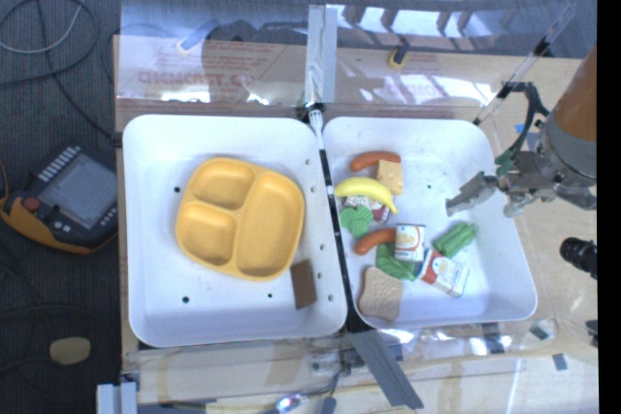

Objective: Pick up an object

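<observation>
At the near edge of the right bin (505, 301), closest to the viewer, a slice of toy bread (381, 294) lies flat. Just beyond it sit a small red and white carton (445, 274), a little can (408, 240) resting on a green leafy piece (393, 263), a green pod (454, 238) and a short sausage (374, 240). Farther back are a green vegetable (355, 219), a yellow banana (366, 192), a tan cheese cube (390, 176) and a second sausage (375, 159). These are the candidates for picking, all crowded toward the left half of this bin.

They look like small plastic play food: probably light, stiff and somewhat slick, so a grip across the narrow width should suit best. The green pod stands slightly apart on the right of the pile, which seems to make it the easiest to take, across its short side.

Across the divider, the left bin (155, 305) holds a yellow divided plate (240, 216) with three compartments, nothing lying in them, and a small brown block (303, 284) near the front right corner.

Over the right bin's right edge, the hand (471, 194) reaches in from the grey arm, with a grey finger pointing left toward the pile. Whether it is wide or narrow cannot be told, and nothing is seen in its grasp. The bench (558, 325) shows pale around the bins.
</observation>
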You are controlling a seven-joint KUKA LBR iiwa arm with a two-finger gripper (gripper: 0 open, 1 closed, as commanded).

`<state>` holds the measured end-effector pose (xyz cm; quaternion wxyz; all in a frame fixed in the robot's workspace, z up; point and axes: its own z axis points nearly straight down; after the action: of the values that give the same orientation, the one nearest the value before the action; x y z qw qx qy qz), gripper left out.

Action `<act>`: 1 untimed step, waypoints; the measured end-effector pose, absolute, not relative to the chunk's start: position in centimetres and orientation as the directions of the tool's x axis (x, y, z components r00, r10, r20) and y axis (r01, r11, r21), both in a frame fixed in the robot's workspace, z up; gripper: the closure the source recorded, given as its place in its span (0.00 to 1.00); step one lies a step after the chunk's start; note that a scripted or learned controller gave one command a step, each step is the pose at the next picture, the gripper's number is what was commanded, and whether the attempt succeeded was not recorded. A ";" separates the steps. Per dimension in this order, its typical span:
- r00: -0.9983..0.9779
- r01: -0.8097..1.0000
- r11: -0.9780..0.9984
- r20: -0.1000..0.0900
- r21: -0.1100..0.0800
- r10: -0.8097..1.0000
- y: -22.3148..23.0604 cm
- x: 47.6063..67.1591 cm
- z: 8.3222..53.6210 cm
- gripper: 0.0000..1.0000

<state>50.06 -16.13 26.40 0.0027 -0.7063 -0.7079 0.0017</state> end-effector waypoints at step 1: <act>0.113 0.994 -0.112 0.000 -0.009 0.994 -12.8 63.6 12.3 0.00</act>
<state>63.61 -12.81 12.31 0.0035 -0.7458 -0.6661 0.0030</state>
